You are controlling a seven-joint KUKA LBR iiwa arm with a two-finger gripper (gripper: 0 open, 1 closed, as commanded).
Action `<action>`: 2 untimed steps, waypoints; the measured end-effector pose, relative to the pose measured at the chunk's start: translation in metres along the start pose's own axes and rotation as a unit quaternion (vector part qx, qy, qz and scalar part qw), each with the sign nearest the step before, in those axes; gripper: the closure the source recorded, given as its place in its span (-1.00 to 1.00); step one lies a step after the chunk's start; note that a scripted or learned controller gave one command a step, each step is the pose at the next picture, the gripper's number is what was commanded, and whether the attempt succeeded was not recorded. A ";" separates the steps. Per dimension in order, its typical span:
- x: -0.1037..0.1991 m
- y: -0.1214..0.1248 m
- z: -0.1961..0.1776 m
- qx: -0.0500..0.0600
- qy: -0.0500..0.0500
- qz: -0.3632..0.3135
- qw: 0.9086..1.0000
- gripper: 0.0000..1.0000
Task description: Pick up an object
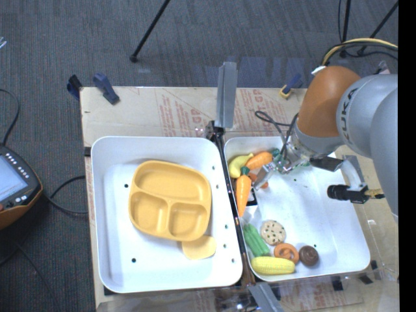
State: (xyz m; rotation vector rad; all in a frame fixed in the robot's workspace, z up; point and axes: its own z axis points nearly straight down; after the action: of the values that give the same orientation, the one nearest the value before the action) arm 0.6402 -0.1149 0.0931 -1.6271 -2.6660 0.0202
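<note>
1. Fingers of the gripper (pixel 281 163) were hard to read under the wrist; whether they stood apart or together could not be told, and nothing showed clamped between them
2. Toy food, any piece of which would serve the task, lay in the right bin (pixel 338 229): an orange carrot (pixel 259 160) and a yellow banana (pixel 238 164) at ten o'clock in the bin, just beside the gripper, with a second carrot (pixel 242 194) below them against the left wall
3. Crowding was the likely trouble, since the carrot touched the banana and a closing grasp could catch both or push one away
4. Bin wall closeness could block one finger and cause a glancing miss
5. A cookie (pixel 272 231), corn cob (pixel 273 265) and doughnut (pixel 286 252) sat at six o'clock, well apart from the gripper
6. A yellow divided plate (pixel 170 200) lay in the left bin (pixel 110 239)
</note>
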 end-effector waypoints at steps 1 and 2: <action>-0.016 -0.002 -0.047 -0.013 -0.007 -0.044 0.999 -1.00; -0.002 0.005 -0.013 -0.012 -0.006 -0.007 1.000 -1.00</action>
State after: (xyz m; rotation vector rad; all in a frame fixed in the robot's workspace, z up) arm 0.6460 -0.1138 0.1055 -1.6195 -2.6969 -0.0029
